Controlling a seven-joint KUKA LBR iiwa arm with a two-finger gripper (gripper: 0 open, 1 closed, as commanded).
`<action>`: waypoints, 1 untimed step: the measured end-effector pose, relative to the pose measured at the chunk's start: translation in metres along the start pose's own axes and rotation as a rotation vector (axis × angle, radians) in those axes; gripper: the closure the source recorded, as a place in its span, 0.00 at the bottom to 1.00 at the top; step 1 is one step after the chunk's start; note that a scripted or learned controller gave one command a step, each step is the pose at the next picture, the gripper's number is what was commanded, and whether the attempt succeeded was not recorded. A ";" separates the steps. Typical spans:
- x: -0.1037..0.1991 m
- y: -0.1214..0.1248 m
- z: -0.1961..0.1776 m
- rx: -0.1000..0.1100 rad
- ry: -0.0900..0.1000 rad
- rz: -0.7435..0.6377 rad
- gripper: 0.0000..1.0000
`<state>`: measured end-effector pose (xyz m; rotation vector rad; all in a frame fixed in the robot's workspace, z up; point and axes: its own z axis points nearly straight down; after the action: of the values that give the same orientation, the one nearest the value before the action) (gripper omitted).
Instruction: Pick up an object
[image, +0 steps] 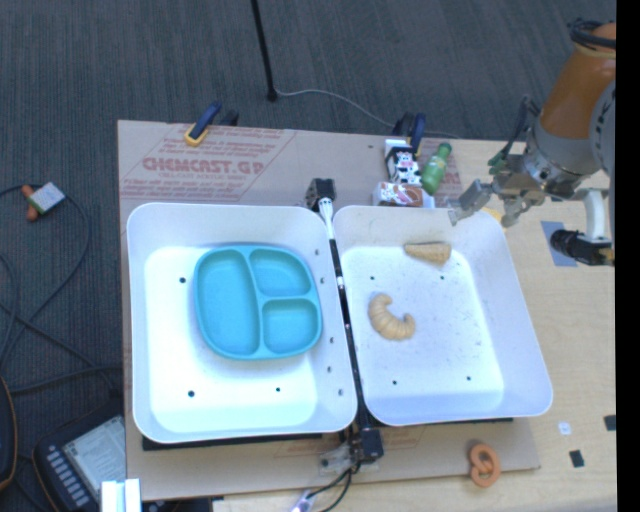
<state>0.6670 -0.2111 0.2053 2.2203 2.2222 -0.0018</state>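
Our hand hovers open and empty just beyond the right white bin; we should centre over the tan wedge-shaped pastry before descending.

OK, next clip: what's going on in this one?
A grey-and-orange arm reaches in from the right, its gripper hovering over the far right corner of the right bin, with nothing visibly held. That bin contains two tan pastry-like pieces: a curled one near the middle and a flatter one near the far edge, closest to the gripper. The left bin holds a blue divided plate. No pick has been made yet.
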 end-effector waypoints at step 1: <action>-0.002 -0.093 0.110 0.000 0.016 -0.007 0.00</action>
<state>0.5739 -0.2137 0.0955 2.2204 2.2380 0.0170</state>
